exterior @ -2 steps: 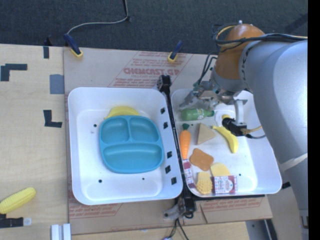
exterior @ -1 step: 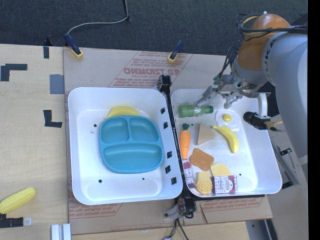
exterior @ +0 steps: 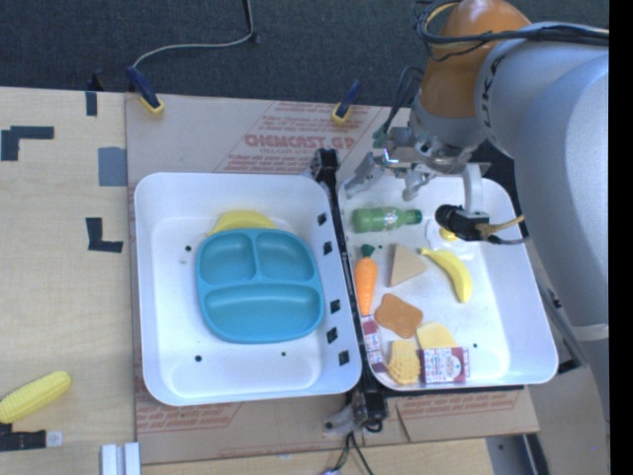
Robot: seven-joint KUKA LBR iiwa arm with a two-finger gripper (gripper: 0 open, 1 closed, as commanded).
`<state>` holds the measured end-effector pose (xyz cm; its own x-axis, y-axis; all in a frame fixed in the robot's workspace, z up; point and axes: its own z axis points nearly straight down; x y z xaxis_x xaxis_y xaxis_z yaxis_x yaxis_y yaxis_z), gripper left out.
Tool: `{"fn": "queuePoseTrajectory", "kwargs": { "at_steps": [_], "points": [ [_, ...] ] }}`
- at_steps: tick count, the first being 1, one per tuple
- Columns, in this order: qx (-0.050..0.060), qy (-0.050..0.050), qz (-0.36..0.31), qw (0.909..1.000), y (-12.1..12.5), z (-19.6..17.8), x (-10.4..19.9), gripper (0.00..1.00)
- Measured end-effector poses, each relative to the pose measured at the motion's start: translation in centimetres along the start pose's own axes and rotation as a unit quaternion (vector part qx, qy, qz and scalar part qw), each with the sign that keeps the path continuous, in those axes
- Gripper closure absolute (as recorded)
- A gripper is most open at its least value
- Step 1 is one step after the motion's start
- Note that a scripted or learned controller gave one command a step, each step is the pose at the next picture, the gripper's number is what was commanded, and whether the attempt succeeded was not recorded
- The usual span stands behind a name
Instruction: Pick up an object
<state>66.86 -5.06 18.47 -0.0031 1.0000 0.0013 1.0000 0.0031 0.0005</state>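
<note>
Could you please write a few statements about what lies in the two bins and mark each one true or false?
1. The blue divided plate lies in the left bin. True.
2. The banana lies in the left bin. False: it lies in the right bin.
3. The gripper hangs over the far end of the right bin, above the green bottle. True.
4. The carrot stands upright. False: it lies flat by the divider.
5. The corn cob lies on the bench outside both bins. True.
</note>
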Motion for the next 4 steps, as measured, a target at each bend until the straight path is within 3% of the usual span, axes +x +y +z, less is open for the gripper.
{"fn": "queuePoseTrajectory", "kwargs": {
  "at_steps": [1, 2, 3, 4],
  "points": [
    [0.001, -0.001, 0.001, 1.0000, -7.2, 0.1, -1.8, 0.00],
    [0.001, -0.001, 0.001, 1.0000, -6.2, 8.2, -4.9, 0.00],
    [0.000, -0.001, 0.001, 1.0000, -2.8, 9.9, -4.9, 0.00],
    [0.020, 0.006, -0.003, 0.9998, -0.6, 10.2, -6.5, 0.00]
  ]
}}
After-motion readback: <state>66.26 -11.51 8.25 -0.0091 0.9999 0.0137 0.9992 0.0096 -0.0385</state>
